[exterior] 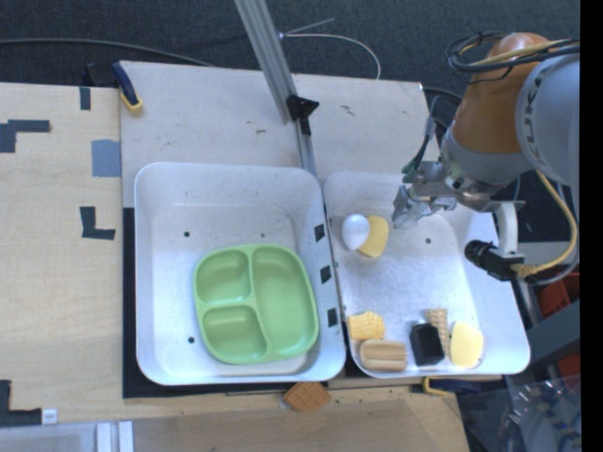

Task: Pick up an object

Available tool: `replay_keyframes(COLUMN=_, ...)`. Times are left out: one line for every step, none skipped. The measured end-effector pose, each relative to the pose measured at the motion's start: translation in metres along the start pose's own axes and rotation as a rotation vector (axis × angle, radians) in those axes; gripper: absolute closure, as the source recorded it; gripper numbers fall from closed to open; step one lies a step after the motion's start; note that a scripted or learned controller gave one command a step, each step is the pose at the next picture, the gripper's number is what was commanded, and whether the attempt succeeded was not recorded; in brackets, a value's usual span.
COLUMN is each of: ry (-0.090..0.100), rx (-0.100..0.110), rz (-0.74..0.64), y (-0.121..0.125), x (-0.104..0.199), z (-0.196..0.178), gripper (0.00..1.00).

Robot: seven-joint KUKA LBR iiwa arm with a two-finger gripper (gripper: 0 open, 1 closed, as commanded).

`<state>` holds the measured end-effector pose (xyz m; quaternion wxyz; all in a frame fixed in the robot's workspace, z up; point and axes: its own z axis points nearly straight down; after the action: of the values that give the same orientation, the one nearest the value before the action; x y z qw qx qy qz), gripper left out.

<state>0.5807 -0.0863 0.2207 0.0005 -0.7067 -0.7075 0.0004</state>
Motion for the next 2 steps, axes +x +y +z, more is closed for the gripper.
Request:
replay_keyframes(ry=0.001, rx=0.003, rz=-0.004, y=-0.026, x=0.052, z=0.008, gripper=1.00)
replay_keyframes(ry=0.001, rx=0.003, rz=-0.004, y=-0.041, x=0.094, z=0.008, gripper=1.00)
